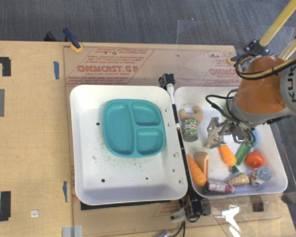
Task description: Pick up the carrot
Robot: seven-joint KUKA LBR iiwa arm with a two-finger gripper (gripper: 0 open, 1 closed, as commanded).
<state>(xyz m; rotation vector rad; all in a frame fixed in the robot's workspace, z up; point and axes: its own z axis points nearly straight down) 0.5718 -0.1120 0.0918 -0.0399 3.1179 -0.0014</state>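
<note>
The desk is a pale wooden top that stretches away well to the left of the gripper, with a cardboard sheet lying on it under both bins. The left bin sits well to the gripper's left, and a teal divided plate lies flat in the middle of it. The right bin is the one the gripper hangs over, the grey arm with its orange band coming down from the upper right.

The gripper itself is metal and points down and to the left, its fingers close together with nothing I can see between them; how far apart they really are I cannot tell from here.

Just to the gripper's lower right lies the carrot, a short orange piece, near the fingertips but not clasped by them. A second, longer orange carrot-shaped piece rests below and left of the gripper, against the bin's left wall. A green piece and a red tomato lie to its right. A small can stands to the gripper's left, and a beige piece lies just below.
</note>
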